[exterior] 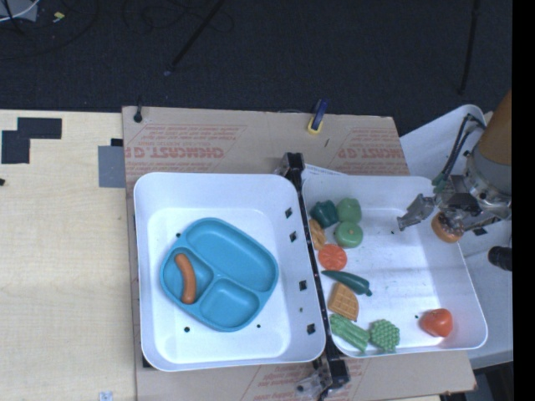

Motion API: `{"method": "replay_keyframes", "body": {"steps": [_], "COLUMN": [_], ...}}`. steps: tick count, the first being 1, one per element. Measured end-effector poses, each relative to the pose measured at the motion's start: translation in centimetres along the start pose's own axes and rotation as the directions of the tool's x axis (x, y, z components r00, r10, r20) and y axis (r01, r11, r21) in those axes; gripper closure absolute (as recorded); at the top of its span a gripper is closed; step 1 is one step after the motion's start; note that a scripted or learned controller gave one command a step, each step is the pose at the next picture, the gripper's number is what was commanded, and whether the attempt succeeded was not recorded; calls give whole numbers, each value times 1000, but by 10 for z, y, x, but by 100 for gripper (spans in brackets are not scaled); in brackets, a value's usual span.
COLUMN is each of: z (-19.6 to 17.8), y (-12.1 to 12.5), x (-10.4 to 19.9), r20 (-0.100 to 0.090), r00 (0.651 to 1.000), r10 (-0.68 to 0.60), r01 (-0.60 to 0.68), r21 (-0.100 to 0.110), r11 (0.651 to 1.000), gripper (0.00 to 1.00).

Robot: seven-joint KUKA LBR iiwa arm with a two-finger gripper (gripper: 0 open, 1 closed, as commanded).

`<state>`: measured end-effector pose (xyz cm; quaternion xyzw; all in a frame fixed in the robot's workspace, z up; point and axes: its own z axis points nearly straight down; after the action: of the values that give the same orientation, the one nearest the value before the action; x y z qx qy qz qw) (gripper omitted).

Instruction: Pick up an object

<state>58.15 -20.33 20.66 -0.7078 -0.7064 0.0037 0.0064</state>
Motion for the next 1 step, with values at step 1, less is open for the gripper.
{"method": "replay_keyframes", "body": {"steps": [1], "z": [-8], "y": [3], "x": [0], "r20": [3], "r00": [1000], "r10": [-2], "r01": [2], "r21": [-13], "r11": [1000], "gripper": [0]}}
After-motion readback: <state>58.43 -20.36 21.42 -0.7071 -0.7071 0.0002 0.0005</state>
